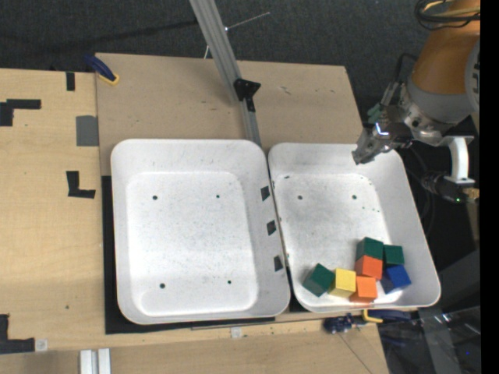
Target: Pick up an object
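Surface: pale wooden surface (47,232) was seen under two shallow white plastic bins placed side by side, with dark floor behind it.
Left bin: the left white bin (125,170) was seen beside the right one, their inner rims touching.
Right bin: the right white bin (327,170) was seen to carry a cluster of small coloured cubes in its near right corner.
Cubes: a dark green cube (318,279), a yellow cube (344,280), two orange cubes (369,266) (366,287), two green cubes (372,248) (393,254) and a blue cube (397,276) were seen packed together, touching.
Arm: the grey arm with an orange band (444,61) was seen entering from the right.
Gripper: the two-finger gripper (363,154) was seen at the far right corner of the right bin, well apart from the cubes.
Fingers: whether they were released or clenched could not be told; nothing was seen between them.
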Robot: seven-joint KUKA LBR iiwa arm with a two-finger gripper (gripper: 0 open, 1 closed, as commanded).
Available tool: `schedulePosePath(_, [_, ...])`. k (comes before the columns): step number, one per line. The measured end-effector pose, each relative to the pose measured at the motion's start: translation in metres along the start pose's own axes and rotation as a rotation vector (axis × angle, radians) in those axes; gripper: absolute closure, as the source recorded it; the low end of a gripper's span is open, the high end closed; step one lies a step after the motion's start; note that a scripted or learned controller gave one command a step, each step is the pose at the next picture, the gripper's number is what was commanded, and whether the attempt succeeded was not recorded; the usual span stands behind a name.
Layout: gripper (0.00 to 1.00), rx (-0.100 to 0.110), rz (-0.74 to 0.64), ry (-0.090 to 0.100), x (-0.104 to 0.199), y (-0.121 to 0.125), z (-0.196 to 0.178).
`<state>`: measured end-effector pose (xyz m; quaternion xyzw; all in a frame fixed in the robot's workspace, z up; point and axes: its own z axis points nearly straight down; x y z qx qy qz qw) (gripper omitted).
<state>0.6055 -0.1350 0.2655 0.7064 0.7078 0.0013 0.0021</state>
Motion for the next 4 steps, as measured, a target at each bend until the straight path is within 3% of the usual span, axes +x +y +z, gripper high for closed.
schedulePosePath(1, [1.00,0.005,-0.004,0.003,0.057,0.001,-0.004])
schedulePosePath(2, [1.00,0.008,-0.004,0.002,0.112,-0.004,0.015])
schedulePosePath(4, [1.00,0.007,-0.005,0.002,0.220,0.007,0.026])
